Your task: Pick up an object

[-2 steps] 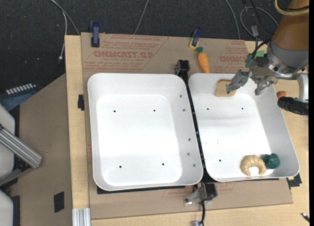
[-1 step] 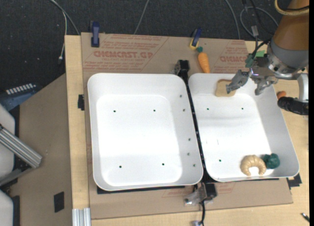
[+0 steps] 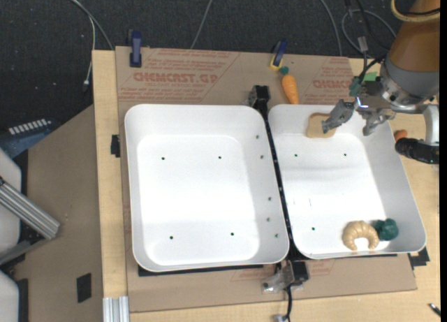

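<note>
My gripper (image 3: 354,122) hangs over the far edge of the right bin (image 3: 391,174), its two fingers spread open with nothing between them. A tan, bread-like piece (image 3: 316,126) lies in that bin's far left corner, and the left fingertip (image 3: 334,121) is right beside it. In the near right corner a beige croissant (image 3: 359,235) sits against a small dark green object (image 3: 385,228).
The left bin (image 3: 133,174) stands beside the right one. An orange carrot (image 3: 289,89) lies on the cardboard behind the bins, near a blue clamp (image 3: 279,53). A black clip (image 3: 260,95) sits between the bins' far corners.
</note>
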Available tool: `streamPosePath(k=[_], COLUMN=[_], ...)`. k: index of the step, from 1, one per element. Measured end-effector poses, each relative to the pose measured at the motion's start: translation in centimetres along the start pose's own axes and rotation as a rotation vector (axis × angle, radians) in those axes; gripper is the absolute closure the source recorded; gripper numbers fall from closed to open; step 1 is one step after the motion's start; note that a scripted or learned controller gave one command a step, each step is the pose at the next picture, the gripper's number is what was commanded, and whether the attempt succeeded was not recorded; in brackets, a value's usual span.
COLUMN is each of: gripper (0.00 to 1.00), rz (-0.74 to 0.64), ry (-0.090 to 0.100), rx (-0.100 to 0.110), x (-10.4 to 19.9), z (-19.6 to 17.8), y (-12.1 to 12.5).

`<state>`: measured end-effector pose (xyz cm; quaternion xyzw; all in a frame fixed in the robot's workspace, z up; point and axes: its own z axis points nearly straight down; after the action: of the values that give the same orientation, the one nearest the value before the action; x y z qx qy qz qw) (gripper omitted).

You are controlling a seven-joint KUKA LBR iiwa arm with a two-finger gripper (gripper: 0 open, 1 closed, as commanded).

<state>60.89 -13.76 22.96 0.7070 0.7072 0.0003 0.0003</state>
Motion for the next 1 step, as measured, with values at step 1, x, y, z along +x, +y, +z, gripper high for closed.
streamPosePath(k=[1], gripper=[0.0], rz=[0.084], ry=[0.0], rx=[-0.005], x=[0.97], z=[-6.86], y=[0.42])
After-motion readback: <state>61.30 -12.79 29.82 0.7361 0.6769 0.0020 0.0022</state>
